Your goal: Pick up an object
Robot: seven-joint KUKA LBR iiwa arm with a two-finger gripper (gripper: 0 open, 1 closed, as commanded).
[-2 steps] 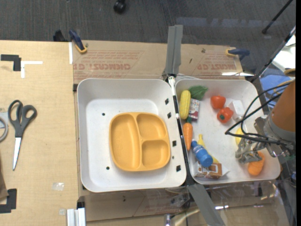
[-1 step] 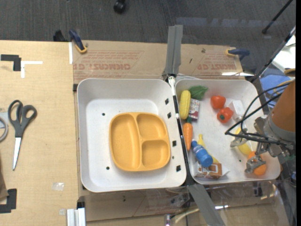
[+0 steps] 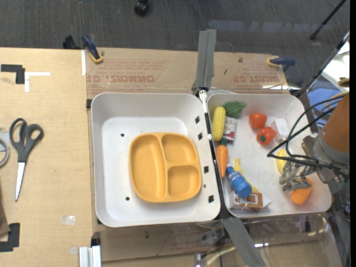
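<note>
My gripper hangs low over the right side of the right bin, coming in from the right with cables around the wrist. Just below and right of it lies a small orange fruit, close to the gripper; I cannot tell whether they touch. A yellow item is partly hidden behind the gripper. Elsewhere in this bin lie a corn cob, a green vegetable, two red pieces, a carrot, a blue bottle and a small box.
The left bin holds a yellow divided plate. Scissors lie on the wooden bench at the far left. A grey bar stands behind the two bins, where they meet.
</note>
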